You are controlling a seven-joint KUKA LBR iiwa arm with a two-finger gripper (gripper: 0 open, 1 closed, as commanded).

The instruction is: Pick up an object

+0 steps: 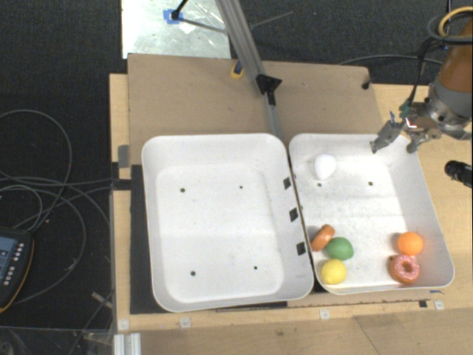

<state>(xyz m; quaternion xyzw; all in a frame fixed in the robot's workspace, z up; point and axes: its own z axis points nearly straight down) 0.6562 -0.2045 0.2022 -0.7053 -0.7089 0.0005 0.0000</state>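
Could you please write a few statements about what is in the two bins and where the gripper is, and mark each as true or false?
1. The white ball lies in the right bin. True.
2. The pink doughnut sits in the left bin. False: it is in the right bin, by its near right corner.
3. The gripper holds the orange ball. False: its open fingers hold nothing, above the right bin's far right corner.
4. The green ball lies right beside the yellow ball. True.
5. The white ball touches the doughnut. False: they are far apart.
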